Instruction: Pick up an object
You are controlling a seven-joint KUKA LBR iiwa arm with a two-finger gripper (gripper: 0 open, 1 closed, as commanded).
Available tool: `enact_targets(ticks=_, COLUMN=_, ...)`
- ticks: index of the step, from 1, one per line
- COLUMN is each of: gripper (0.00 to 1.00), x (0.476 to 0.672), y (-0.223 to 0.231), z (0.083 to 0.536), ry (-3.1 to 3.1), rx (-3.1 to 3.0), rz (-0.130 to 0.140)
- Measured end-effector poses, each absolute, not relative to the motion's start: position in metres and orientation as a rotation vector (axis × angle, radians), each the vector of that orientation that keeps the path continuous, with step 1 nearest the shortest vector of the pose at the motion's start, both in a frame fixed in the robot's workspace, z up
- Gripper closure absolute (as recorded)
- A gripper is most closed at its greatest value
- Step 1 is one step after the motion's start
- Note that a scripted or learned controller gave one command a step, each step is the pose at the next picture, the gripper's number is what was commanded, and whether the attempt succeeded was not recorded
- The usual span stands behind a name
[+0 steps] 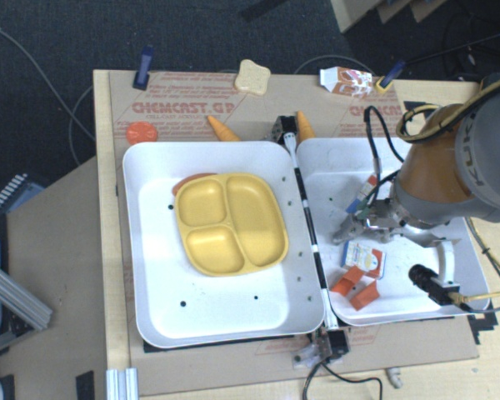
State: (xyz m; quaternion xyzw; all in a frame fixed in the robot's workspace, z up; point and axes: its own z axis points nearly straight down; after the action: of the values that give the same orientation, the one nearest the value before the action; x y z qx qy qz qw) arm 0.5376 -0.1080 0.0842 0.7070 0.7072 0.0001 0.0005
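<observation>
My gripper hangs low over the middle of the right bin, reaching in from the right under the arm's orange band. Just below it lies a small white and blue packet. Two orange-red blocks rest near the bin's front edge, left of the packet. I see nothing held in the gripper. The left bin holds a yellow divided plate, with a reddish thing peeking out from under its back left corner.
Behind the bins on the cardboard lie a blue clip, a toast-shaped piece, an orange carrot, an orange disc and a printed packet. A black rail divides the bins.
</observation>
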Motion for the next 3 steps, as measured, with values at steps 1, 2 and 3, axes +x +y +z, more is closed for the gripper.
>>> enact_targets(ticks=1, gripper=0.0, x=0.478, y=-0.107, z=0.084, ry=2.222, rx=2.225, rz=-0.002)
enact_targets(ticks=2, gripper=0.0, x=0.56, y=-0.175, z=0.086, ry=2.219, rx=2.22, rz=0.0)
enact_targets(ticks=3, gripper=0.0, x=0.63, y=-0.18, z=0.085, ry=2.223, rx=2.218, rz=0.001)
